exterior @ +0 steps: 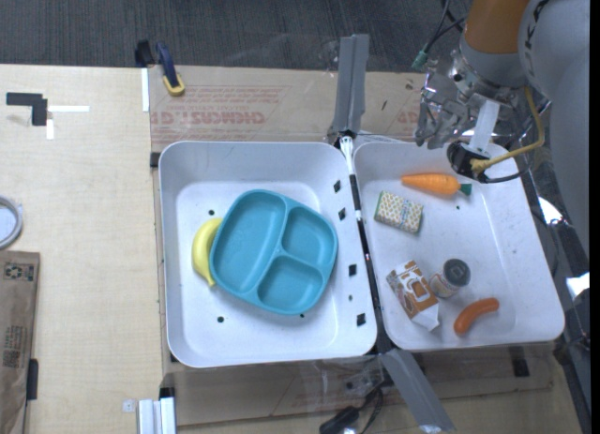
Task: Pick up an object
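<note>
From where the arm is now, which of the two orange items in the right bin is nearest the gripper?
The carrot, lying at the back of the right bin just below the gripper. The orange sausage lies at the bin's front, much farther away.

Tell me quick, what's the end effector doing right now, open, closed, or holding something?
End effector: cannot be told; it sits above the right bin's far edge, near the carrot.
</note>
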Robot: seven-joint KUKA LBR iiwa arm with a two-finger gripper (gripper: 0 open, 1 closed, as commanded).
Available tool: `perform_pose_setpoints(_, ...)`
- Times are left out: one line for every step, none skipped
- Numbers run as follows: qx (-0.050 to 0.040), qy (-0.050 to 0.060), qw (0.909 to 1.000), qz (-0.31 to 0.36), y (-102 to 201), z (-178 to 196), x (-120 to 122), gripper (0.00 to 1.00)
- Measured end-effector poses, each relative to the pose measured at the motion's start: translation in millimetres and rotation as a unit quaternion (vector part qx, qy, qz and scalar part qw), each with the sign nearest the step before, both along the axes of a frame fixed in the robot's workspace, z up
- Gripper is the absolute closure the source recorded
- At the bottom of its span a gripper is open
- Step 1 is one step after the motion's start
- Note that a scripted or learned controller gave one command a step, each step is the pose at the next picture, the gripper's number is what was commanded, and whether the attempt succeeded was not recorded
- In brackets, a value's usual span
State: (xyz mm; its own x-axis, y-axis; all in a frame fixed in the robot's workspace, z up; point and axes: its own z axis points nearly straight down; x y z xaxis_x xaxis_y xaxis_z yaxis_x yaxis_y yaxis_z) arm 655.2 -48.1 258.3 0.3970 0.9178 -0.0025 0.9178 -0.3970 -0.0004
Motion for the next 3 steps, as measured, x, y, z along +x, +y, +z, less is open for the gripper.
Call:
perform_pose_setpoints(-0.0001, 0.001, 1.0, 0.0, -0.1, -0.6, -0.2, 0.0)
perform_pose_setpoints(0.0001, 0.0, 0.9996, -0.029, 49.8, 36.3, 3.7, 0.0)
perform_pose_setpoints(-0.0002, 0.002, 0.9975, -0.071, 86.0, -64.6, -0.6, 0.0)
